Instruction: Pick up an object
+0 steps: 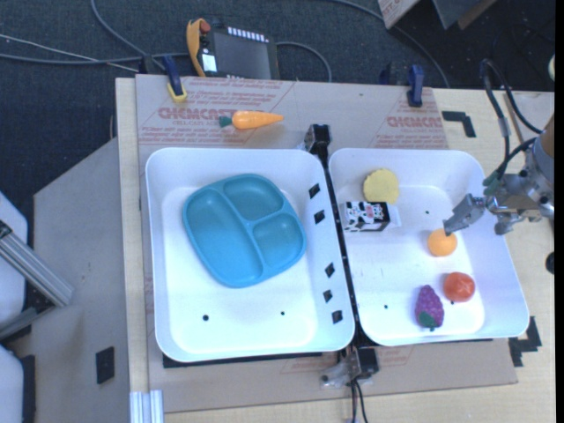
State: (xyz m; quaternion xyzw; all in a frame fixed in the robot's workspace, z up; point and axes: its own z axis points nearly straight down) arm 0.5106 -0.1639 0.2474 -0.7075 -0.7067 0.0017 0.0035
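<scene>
The grapes point(429, 307), a purple toy bunch with a green stem end, are seen nearest the camera, by the front wall of the right bin point(502, 302). The tomato point(458, 285), red, is found just beside them to the right, a little further back. No contact between the two can be confirmed.

The orange point(441, 242) is seen further back, in the right half of the same bin. The gripper point(486, 215) is held above the bin's right rim, reaching in from the right. One grey finger point(461, 216) is angled down to the left, with its tip right at the top edge of the orange. A second finger is seen nearer the rim. The fingers are spread fairly wide, and nothing is seen between them. Contact between fingertip and orange cannot be judged.

The plate point(244, 228), blue with three compartments, is noted in the left bin point(167, 263), tilted relative to the bin walls.

A black-and-white box point(365, 216) is noted in the right bin close to the divider. A yellow disc point(382, 184) is seen just behind it, near the back wall.

A carrot point(250, 120) is seen lying on the board point(352, 117) behind the left bin, outside both bins.
</scene>
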